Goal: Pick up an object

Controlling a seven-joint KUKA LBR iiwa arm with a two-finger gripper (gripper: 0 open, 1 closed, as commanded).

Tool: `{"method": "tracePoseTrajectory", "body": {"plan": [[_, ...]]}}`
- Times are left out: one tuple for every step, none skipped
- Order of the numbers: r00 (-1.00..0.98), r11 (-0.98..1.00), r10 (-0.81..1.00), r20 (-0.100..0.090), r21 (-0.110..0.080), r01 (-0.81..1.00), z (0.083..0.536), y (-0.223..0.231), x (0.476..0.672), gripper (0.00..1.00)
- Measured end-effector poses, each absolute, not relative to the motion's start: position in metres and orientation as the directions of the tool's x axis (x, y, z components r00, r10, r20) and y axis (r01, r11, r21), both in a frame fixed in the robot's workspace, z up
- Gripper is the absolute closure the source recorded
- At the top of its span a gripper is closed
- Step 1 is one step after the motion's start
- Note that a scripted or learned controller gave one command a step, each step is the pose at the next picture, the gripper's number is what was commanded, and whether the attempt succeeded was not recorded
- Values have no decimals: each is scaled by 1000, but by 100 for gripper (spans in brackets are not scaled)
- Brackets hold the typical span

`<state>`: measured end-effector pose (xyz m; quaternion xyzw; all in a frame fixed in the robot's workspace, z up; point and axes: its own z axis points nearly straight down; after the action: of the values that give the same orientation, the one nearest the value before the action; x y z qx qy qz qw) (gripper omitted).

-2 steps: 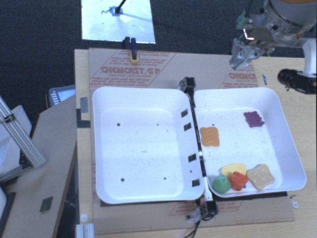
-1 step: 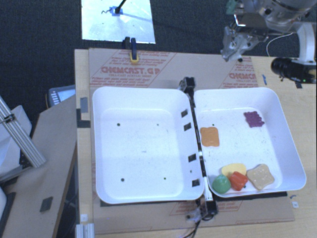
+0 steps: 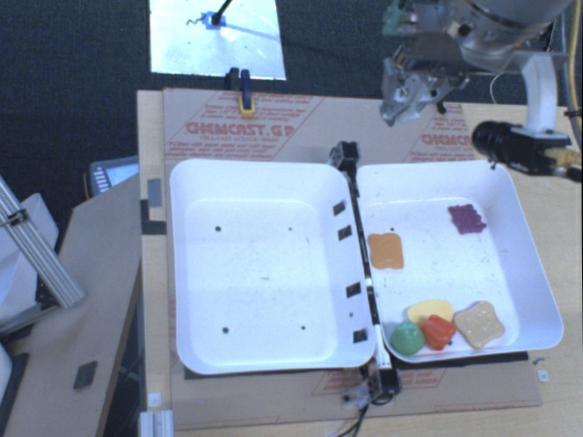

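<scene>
The right bin (image 3: 519, 235) holds several small toy foods. An orange square piece (image 3: 386, 251) lies near its left wall and a purple bunch (image 3: 465, 218) sits toward the back right. Along the front edge a green ball (image 3: 407, 338), a yellow piece (image 3: 428, 310), a red piece (image 3: 438, 331) and a tan bread slice (image 3: 479, 324) crowd together. My gripper (image 3: 405, 97) hangs high above the bench behind the right bin, well clear of everything, with nothing seen in it.
The left bin (image 3: 182, 244) stands beside the right one, joined by a black-clipped divider (image 3: 351, 244). A yellow-black clamp (image 3: 243, 93) sits on the board behind it. A black camera mount (image 3: 519, 146) juts in at the right.
</scene>
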<state>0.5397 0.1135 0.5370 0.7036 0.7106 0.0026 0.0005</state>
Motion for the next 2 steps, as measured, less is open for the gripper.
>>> {"method": "tracePoseTrajectory", "body": {"plan": [[4,-4,1000,-2,-4,1000,467,62,547,100],[-7,7,1000,2,8,1000,539,102,529,100]]}}
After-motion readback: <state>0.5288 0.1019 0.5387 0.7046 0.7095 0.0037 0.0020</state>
